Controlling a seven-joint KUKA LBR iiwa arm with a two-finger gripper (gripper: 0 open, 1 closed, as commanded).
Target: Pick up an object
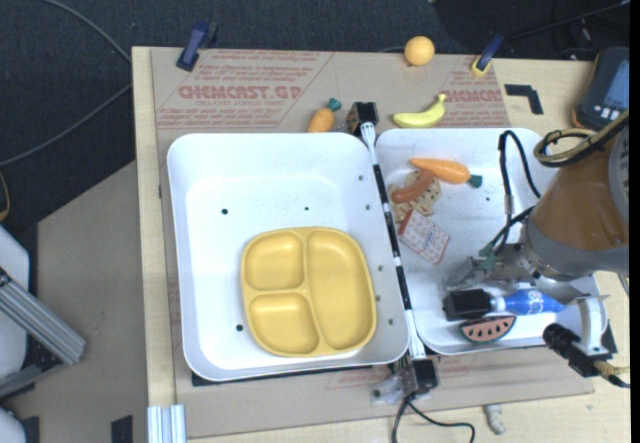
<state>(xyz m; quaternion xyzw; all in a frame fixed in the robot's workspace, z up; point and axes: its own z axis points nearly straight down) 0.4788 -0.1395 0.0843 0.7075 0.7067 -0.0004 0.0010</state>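
**Camera view.** Reference landmark: the yellow plate (308, 289), which sits in the left bin (200, 231). All positions below are given from it.

**Task item.** The likeliest candidate is the watermelon slice (487, 329). It lies in the right bin (480, 146), to the right of the plate and level with the plate's near edge, close to that bin's near wall.
- **Handling:** It looks like a small moulded toy. I judge it light, rigid and not fragile, with a smooth skin that may slip.
- **Hold:** It lies flat, so its low profile offers little to bite on. Take it across its short width, rind to cut edge, near the middle. The nearby wall leaves little clearance on that side.
- **Neighbours:** A blue-and-white tube (527, 304) lies just beyond the slice, farther right of the plate. It is probably light and inclined to roll. A carrot (440, 169) lies right of the plate's far edge, well apart from the slice.

**Arm pose.** The arm (575, 221) reaches in from the right of the plate and bends down over the near part of the right bin. The pincer (497, 276) hangs low, right of the plate, just beyond the slice and beside the tube. From where I stand I cannot tell whether it is open or closed, or whether it has hold of anything.
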